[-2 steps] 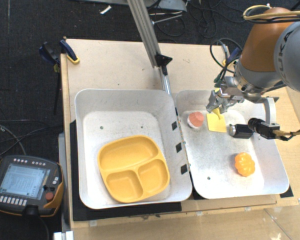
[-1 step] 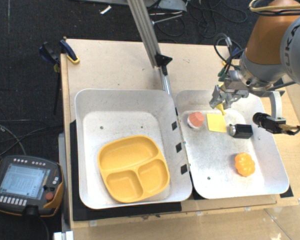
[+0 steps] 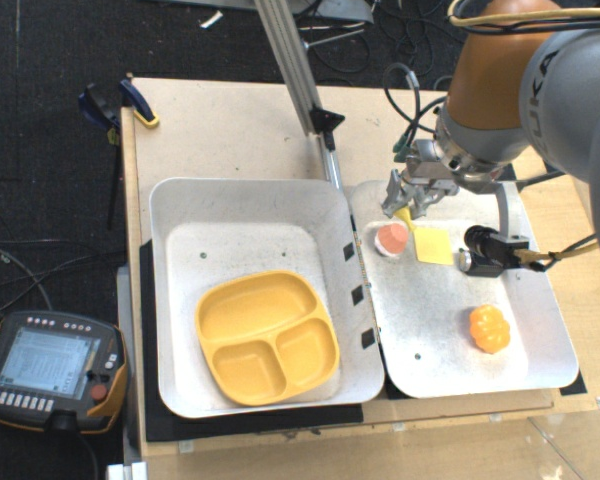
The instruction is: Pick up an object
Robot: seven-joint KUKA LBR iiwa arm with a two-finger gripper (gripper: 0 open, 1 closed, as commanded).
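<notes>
A beige surface (image 3: 230,128) carries two shallow white bins. The left bin (image 3: 170,268) holds a yellow divided plastic plate (image 3: 265,338). In the right bin (image 3: 540,358) we see a small pink round cup (image 3: 390,238), a flat yellow square pad (image 3: 432,245) just beside it, and a lumpy orange toy (image 3: 489,328) well apart. The grey arm (image 3: 570,78) hangs its jaws over the bin's far end. The pink cup lies just nearer the camera than the jaws, so we judge it the likeliest pick. We cannot tell whether the jaws are spread or pressed together.
</notes>
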